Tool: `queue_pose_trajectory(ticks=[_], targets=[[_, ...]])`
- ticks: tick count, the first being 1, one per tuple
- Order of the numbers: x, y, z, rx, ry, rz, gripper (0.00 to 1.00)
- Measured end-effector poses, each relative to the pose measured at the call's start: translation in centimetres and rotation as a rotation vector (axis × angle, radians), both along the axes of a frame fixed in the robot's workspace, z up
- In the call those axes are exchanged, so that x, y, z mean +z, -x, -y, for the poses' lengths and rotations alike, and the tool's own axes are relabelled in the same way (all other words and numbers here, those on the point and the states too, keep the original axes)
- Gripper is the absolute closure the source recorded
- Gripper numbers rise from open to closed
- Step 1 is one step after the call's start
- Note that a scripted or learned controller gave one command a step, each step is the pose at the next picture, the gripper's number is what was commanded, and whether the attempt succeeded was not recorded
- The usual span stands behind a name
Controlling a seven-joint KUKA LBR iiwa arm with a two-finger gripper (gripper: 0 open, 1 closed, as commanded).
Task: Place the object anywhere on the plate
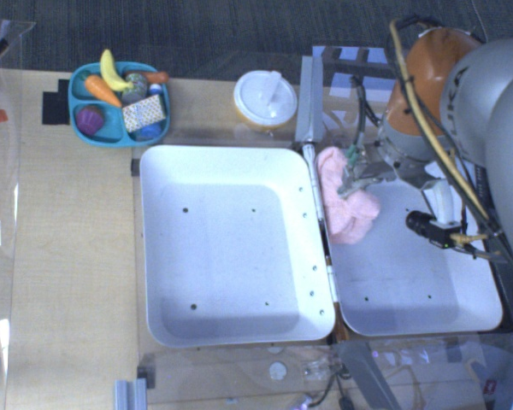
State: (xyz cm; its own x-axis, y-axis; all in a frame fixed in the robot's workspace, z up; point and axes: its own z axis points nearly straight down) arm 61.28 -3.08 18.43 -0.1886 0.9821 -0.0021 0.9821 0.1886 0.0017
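A soft pink cloth-like object [349, 207] lies crumpled in the right bin [427, 289], against its left wall. My gripper [356, 178] is low over the upper part of this pink object and touches or nearly touches it. The arm reaches in from the upper right, its orange band [427, 67] above the wrist. A blue divided plate [79, 135] sits on the bench at the far upper left, outside the bins. It holds toy food: a banana [112, 71], a carrot [101, 89] and a purple piece [90, 120].
The left bin [231, 246] lies between the pink object and the blue plate. A white lidded cup [266, 99] stands behind the bins. Black cables and a connector [432, 226] hang over the right bin. A metal divider [308, 101] rises between the bins at the back.
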Motion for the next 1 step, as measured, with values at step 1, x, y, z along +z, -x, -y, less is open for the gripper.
queue_pose_trajectory(ticks=[1], targets=[[4.07,-0.12,-0.13,0.009,-0.002,0.001,1.00]])
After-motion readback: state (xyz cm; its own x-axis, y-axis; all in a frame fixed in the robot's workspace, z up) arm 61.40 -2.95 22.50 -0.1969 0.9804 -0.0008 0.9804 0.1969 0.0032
